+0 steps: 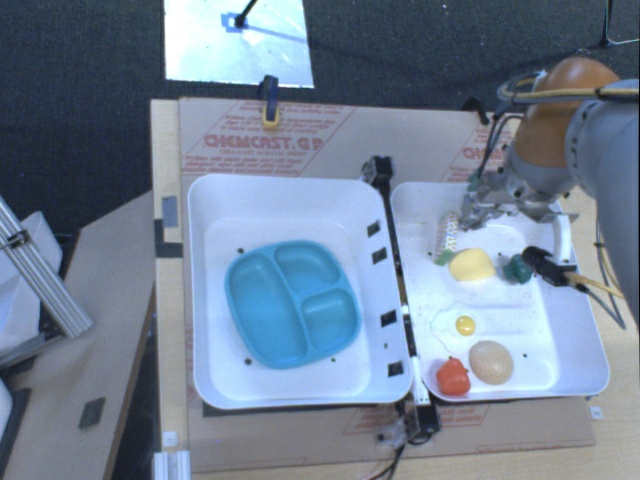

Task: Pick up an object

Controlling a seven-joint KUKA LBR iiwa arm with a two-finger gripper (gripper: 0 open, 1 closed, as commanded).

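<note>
My jaws (478,211) hang over the upper part of the right bin (570,343), in the frame's upper right; open or closed, cannot tell. Just below them lies a yellow lemon (472,265), then fried egg (462,324), tan egg (491,361) and red tomato (453,378). Left bin (215,298) holds a blue tray (290,303).

bins (290,193): white
tray (292,303): light blue
lemon (472,265): pale yellow
egg (491,361): beige
tomato (453,377): red
fried egg (463,324): white, yellow yolk
</note>
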